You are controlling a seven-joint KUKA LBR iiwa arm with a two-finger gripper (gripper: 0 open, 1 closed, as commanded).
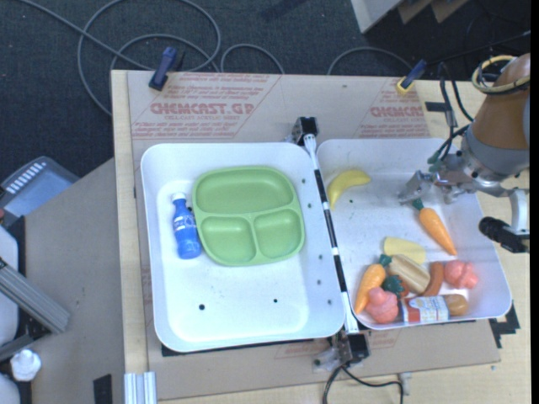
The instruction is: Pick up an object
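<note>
Over the right bin [370, 162], the gripper [418, 188] hangs with nothing visibly grasped, whether spread or clenched I cannot tell, the carrot [437, 229] just beside it at five o'clock.

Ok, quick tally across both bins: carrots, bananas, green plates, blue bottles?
carrots: 2
banana: 1
green plate: 1
blue bottle: 1
Total: 5
</note>
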